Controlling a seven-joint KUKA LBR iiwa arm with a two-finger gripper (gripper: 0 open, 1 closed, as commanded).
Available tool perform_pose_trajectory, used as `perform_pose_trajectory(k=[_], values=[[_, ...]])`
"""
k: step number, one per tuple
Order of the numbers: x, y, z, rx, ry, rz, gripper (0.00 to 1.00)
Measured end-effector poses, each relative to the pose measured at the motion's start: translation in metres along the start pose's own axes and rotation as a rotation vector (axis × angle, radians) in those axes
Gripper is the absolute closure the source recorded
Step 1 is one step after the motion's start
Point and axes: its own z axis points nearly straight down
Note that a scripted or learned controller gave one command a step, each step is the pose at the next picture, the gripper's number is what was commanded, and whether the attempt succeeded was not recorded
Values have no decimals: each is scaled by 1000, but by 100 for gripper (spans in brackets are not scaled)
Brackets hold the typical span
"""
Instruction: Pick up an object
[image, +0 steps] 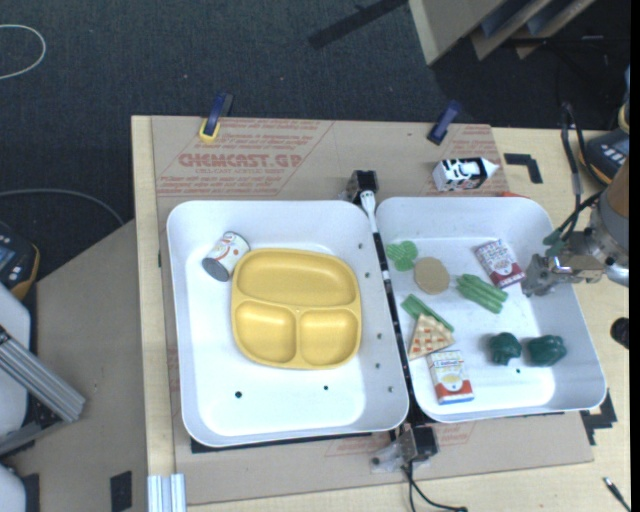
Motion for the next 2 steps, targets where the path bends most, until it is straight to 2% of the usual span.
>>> perform_pose_trajectory(k=[2], values=[[115,18,-13,4,5,-7,100]])
